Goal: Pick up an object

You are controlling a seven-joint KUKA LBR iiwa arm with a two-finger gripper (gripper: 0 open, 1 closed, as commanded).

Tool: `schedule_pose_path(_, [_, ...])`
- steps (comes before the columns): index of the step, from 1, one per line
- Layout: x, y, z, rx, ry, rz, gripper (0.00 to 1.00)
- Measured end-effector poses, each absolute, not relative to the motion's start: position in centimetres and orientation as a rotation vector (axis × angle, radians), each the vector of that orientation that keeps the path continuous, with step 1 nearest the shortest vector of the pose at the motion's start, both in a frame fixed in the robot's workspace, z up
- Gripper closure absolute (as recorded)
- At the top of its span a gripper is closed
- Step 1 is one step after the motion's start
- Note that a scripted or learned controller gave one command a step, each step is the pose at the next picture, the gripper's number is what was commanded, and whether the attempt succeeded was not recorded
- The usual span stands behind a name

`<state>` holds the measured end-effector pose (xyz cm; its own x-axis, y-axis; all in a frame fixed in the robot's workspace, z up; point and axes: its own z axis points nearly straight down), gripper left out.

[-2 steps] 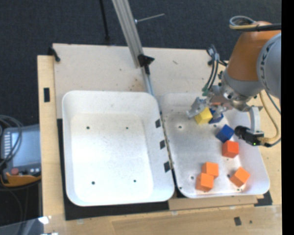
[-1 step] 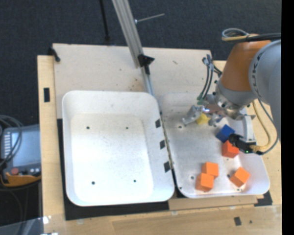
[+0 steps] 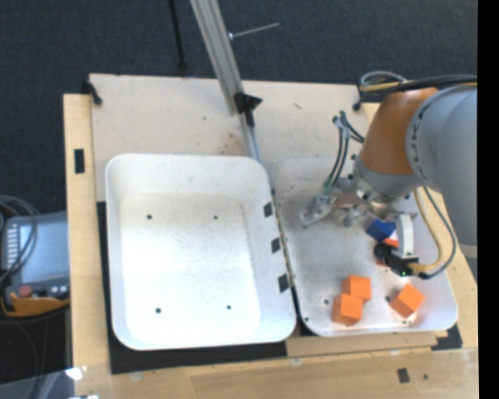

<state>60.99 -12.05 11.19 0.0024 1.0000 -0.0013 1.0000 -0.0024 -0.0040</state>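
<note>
Camera view shows your gripper, fingers' state unclear, mid-right, well above the orange blocks; descending here likely grabs nothing

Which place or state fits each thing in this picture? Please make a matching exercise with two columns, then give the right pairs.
Things:
1. three orange blocks
2. grey arm with the orange band
3. left white bin
4. small blue object

Places or states:
A. beside the right bin, no blocks in it
B. reaching in over the right bin
C. near the right bin's front edge
D. under the arm's wrist, partly hidden

Pairs: 1-C, 2-B, 3-A, 4-D
</note>
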Motion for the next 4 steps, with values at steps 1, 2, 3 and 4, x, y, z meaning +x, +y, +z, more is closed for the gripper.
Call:
schedule_pose_path(1, [61.2,-12.1,12.6,-2.232,-2.213,-0.003,1.00])
schedule_pose_path(2, [62.1,-12.5,17.3,-2.225,-2.226,-0.005,1.00])
schedule_pose_path(3, [62.3,-11.5,22.6,-2.221,-2.230,-0.007,1.00])
schedule_pose_path(4, [62.4,-11.6,25.0,-2.219,-2.229,-0.005,1.00])
